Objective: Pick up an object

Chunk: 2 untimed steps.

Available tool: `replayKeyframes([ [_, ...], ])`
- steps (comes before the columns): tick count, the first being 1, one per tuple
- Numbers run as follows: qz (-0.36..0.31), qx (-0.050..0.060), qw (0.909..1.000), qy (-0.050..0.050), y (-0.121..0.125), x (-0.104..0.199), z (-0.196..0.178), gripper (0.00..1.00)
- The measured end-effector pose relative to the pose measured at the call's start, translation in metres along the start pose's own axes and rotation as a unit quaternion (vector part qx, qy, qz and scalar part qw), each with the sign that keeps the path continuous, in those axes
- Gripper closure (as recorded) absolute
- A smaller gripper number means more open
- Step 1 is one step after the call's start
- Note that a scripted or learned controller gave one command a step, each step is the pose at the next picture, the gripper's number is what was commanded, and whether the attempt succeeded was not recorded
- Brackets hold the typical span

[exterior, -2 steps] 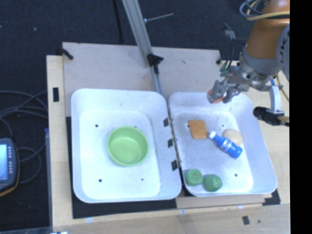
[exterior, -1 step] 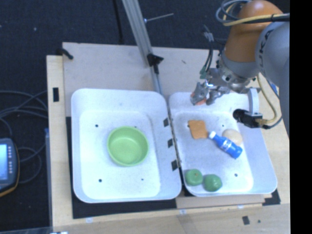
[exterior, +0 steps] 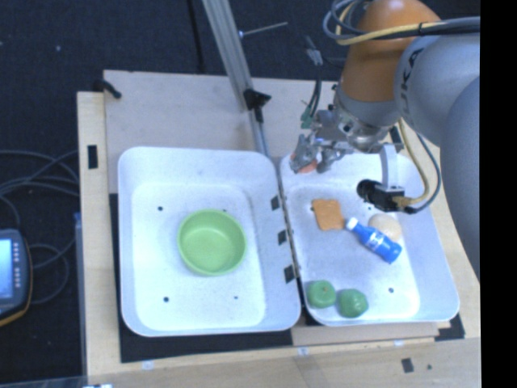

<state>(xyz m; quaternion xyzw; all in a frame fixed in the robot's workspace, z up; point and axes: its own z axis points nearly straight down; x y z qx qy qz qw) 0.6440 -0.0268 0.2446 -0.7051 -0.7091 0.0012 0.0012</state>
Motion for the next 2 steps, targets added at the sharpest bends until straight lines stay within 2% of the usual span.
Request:
replayKeyframes([
  [1,0.0,0.0,1.0,0.0,-0.001,0.054,-0.007,1.0],
  [2,0.0,0.001,1.0,-0.001,0.004,0.113,0.007,1.0],
])
